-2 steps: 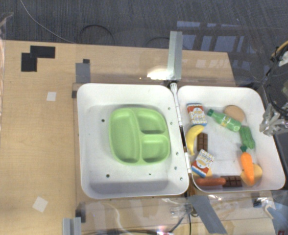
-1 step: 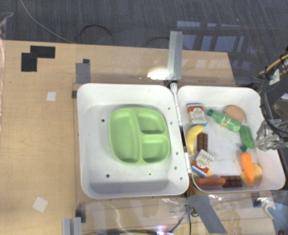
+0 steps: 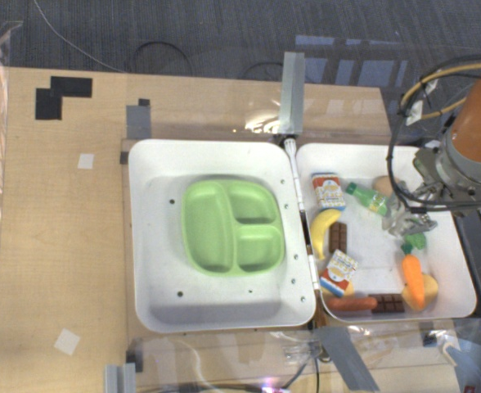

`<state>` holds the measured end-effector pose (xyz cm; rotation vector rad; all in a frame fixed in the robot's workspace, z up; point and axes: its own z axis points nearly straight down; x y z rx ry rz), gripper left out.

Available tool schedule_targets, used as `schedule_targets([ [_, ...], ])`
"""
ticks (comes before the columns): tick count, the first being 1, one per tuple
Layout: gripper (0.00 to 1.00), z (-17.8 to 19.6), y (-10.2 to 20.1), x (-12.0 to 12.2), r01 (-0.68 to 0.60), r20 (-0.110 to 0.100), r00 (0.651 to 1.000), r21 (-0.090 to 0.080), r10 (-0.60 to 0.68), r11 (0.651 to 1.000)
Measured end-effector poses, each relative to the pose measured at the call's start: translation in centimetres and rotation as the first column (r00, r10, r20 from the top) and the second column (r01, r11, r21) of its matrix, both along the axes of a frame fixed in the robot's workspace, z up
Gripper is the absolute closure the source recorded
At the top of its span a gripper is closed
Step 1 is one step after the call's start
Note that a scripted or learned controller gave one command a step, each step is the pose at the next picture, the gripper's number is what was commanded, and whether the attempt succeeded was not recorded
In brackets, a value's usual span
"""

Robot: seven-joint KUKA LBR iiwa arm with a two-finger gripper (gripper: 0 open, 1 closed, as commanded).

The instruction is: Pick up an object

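The wooden bench (image 3: 60, 244) carries two shallow white plastic bins side by side; the left white bin (image 3: 155, 301) holds a light-green three-compartment plastic tray (image 3: 228, 226) near its middle; right of that tray, in the right white bin (image 3: 461, 289), lie a yellow toy banana (image 3: 322, 229), a brown chocolate bar (image 3: 339, 237), an orange toy carrot (image 3: 412, 277) and a red toy sausage (image 3: 353, 304); the end effector (image 3: 408, 219) hangs over that bin, right of the banana.

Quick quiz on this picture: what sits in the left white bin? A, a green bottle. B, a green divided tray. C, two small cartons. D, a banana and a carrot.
B: the green divided tray lies alone in the left bin, while the banana, carrot, cartons and green bottle all lie in the right bin.
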<state>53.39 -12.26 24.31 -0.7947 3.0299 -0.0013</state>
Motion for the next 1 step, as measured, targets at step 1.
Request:
schedule_targets([
  [1,1.00,6.60,-1.83,10.65,-0.209,0.005,0.978,-0.004,0.209,0.978],
])
